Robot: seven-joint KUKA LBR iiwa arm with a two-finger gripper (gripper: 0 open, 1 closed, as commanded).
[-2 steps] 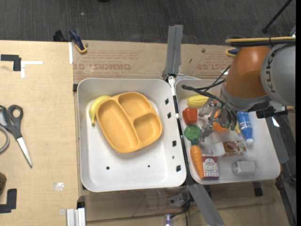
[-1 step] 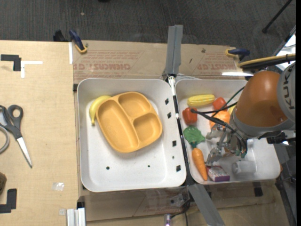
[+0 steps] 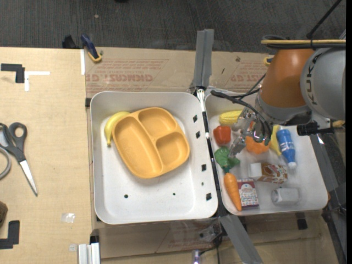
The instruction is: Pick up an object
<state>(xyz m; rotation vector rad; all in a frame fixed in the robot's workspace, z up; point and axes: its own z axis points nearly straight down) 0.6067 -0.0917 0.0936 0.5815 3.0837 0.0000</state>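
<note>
1. Scissors (image 3: 19, 150) lie on the table (image 3: 49, 202).
2. A yellow divided plate (image 3: 151, 142) sits in the left bin (image 3: 148, 208).
3. In the right bin (image 3: 308, 202), the pincer (image 3: 247, 136) hangs over an orange object (image 3: 254, 143); its grip I cannot tell.

I see two white bins (image 3: 99, 164), an orange-yellow divided plate (image 3: 151, 142), a yellow banana (image 3: 113, 124), an orange carrot (image 3: 231, 190), a green leafy piece (image 3: 224, 158), a blue-and-white bottle (image 3: 286, 146), a red piece (image 3: 222, 135), a pale wood desk (image 3: 44, 147), grey-handled scissors (image 3: 19, 150)
</note>
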